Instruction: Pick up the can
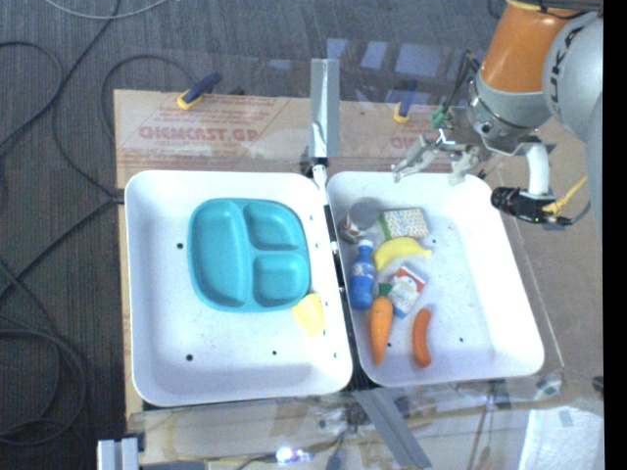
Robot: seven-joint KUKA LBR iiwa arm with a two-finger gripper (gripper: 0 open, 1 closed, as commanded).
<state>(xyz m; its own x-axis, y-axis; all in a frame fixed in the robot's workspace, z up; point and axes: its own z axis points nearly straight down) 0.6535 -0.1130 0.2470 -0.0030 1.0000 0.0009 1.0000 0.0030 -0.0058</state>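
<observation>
1. Camera view: the gripper (438, 159) hangs open and empty over the right bin's (509, 292) far edge.
2. The can (363, 215) lies in that bin's far left corner, beside the bottle (362, 275).
3. Best approach: descend straight over the can, clear of the bin wall.

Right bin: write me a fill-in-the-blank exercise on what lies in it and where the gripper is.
1. The banana in the right bin is coloured ____.
2. The carrot lies just to the ____ of the sausage.
3. The can lies in the ____ bin.
4. The gripper hangs over the bin's ____ rim.

Missing words: yellow; left; right; far
</observation>
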